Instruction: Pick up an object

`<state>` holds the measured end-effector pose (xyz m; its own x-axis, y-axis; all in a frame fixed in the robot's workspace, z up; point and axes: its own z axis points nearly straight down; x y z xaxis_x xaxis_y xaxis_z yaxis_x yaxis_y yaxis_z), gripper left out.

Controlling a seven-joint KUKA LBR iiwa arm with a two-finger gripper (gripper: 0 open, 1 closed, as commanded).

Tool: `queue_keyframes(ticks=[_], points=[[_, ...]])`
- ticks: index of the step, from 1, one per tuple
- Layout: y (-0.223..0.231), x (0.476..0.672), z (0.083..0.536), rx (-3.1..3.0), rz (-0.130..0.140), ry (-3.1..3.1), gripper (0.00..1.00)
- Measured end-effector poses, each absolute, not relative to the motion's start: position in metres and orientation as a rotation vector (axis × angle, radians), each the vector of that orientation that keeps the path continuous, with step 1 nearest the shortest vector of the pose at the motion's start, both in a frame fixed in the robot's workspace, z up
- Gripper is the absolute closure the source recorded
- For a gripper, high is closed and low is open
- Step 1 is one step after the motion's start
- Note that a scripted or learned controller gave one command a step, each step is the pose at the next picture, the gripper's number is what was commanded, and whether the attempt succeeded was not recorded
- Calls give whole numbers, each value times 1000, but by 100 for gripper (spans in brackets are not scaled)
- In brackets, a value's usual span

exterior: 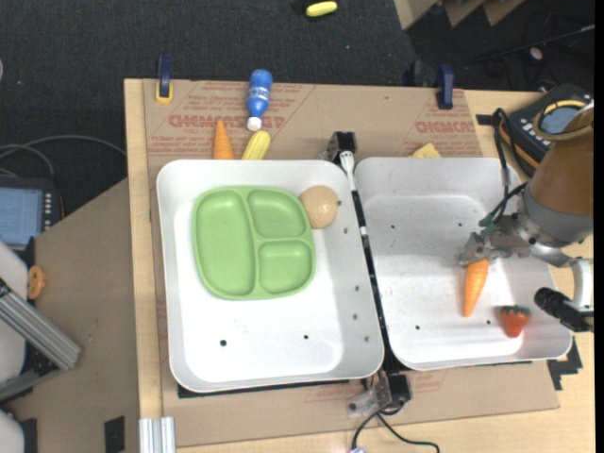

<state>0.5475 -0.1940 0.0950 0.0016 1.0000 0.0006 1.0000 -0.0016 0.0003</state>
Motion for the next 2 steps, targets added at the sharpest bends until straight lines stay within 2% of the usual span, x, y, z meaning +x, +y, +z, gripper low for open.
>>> queue_keyframes(ticks=[1,2], points=[[-126,620,84,-2214,-8,-2234,100],[-47,571,190,-2214,-7,-2230,100]])
